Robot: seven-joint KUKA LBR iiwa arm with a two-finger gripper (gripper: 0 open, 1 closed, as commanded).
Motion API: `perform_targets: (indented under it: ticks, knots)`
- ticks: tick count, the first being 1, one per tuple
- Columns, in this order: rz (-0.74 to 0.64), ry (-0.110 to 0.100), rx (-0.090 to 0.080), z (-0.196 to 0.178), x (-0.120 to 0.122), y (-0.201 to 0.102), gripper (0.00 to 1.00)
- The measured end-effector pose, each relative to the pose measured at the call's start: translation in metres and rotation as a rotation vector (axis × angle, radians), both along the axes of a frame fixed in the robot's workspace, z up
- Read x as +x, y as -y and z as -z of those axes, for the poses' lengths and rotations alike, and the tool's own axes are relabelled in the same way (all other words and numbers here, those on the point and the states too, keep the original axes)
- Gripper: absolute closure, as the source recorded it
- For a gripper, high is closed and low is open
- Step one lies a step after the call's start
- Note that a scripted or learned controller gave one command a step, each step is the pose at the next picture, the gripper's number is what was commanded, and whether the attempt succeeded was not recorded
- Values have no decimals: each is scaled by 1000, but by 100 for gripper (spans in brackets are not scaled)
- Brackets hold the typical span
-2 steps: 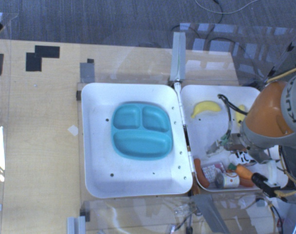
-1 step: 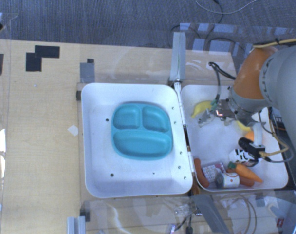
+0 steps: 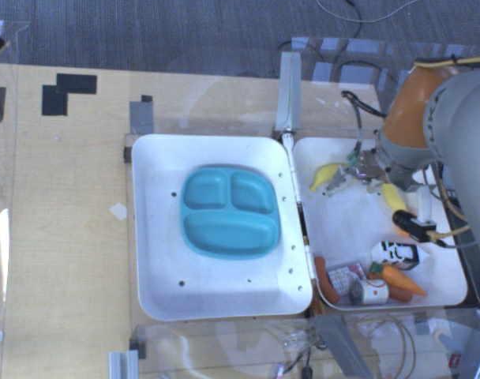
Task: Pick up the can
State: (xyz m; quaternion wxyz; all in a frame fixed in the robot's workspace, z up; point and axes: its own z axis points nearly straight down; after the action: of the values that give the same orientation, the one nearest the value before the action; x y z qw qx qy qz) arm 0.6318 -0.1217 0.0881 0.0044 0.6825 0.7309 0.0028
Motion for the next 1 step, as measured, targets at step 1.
perform_targets:
  ticks: [1]
  knots:
    - [113, 0, 1, -1, -81, 18, 0]
